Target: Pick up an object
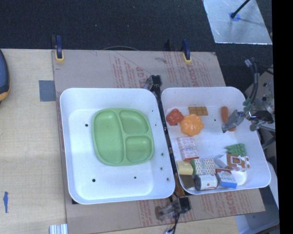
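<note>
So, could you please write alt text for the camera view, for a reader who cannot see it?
A robot gripper reaches from the right over the right bin, which holds small toy foods including an orange pumpkin and a red tomato. The left bin holds a green divided plate.

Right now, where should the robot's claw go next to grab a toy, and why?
Probably a short move left and down. The gripper hovers over the right bin's far right side, holding nothing, and the sausage lies right beside it with bare floor around it, apart from the crowded pile.
</note>
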You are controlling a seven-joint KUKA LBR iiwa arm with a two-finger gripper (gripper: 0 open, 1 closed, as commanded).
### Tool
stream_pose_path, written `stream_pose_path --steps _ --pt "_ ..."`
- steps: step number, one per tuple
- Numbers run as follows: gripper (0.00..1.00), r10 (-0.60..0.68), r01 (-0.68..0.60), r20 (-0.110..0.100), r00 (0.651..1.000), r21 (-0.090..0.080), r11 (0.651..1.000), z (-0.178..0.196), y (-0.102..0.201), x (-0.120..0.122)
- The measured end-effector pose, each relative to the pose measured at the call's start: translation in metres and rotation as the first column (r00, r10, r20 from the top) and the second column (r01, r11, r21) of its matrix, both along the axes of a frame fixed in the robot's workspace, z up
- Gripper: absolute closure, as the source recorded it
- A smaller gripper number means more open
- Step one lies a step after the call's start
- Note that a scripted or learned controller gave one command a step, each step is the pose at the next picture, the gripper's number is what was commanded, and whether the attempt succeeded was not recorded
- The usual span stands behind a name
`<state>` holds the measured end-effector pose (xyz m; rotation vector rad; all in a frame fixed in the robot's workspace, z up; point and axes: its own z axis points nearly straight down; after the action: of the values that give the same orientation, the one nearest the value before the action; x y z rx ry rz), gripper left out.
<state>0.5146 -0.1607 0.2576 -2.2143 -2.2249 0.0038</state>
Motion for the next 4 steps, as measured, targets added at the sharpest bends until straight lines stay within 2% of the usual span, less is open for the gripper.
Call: stream_pose_path --steps 1,2,3,4 --pt "0.00 0.007 -0.007 -0.004 1.000 0.002 1.000 -0.067 0.056 0.049" --pt "0.00 -0.003 0.003 0.002 1.000 -0.004 1.000 -0.153 0.058 0.115" --pt "0.00 0.001 -0.001 0.003 1.000 -0.001 1.000 -0.164 0.055 0.143" --pt "0.00 -0.005 0.005 0.003 1.000 -0.004 1.000 -0.152 -0.008 0.142"
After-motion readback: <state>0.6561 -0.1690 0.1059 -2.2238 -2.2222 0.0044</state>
